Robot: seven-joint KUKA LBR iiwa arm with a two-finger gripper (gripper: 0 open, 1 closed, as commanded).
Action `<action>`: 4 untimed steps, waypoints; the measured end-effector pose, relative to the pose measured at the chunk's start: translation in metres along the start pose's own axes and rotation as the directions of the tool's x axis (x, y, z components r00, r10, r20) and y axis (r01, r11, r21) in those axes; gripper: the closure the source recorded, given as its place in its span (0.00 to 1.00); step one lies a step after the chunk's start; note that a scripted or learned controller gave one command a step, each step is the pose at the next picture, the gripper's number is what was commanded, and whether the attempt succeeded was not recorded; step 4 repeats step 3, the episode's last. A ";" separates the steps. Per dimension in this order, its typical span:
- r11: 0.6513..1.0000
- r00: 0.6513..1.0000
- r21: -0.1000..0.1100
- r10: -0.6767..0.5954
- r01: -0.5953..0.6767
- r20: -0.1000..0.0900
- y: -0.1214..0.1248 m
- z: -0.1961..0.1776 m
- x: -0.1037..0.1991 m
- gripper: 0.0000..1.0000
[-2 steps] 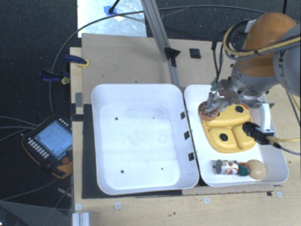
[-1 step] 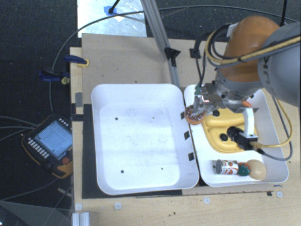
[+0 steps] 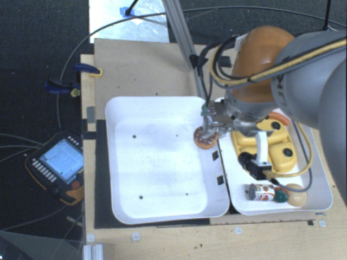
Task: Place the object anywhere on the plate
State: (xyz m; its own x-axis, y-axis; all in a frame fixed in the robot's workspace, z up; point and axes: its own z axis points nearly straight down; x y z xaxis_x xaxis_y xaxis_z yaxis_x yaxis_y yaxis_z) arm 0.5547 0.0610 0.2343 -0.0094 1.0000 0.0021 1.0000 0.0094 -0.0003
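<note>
Round brown object (image 3: 205, 138) hangs under gripper (image 3: 209, 128) at left bin (image 3: 124, 199) right rim; grip unclear, cannot tell. Risk: slips, drops short of plate.

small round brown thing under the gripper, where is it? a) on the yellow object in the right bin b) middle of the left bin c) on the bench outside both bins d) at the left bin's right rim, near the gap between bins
d: the small round brown thing sits just below the gripper at the right rim of the left bin, well apart from the yellow object in the right bin.
</note>
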 end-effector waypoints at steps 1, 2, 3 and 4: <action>1.000 1.000 -0.001 -0.002 0.002 0.000 -0.008 -0.004 0.060 1.00; 1.000 1.000 -0.001 0.000 0.000 0.000 -0.002 0.006 0.106 1.00; 1.000 1.000 -0.001 0.004 -0.004 0.001 -0.002 0.006 0.103 0.00; 1.000 1.000 -0.001 0.004 -0.004 0.001 -0.002 0.006 0.103 0.00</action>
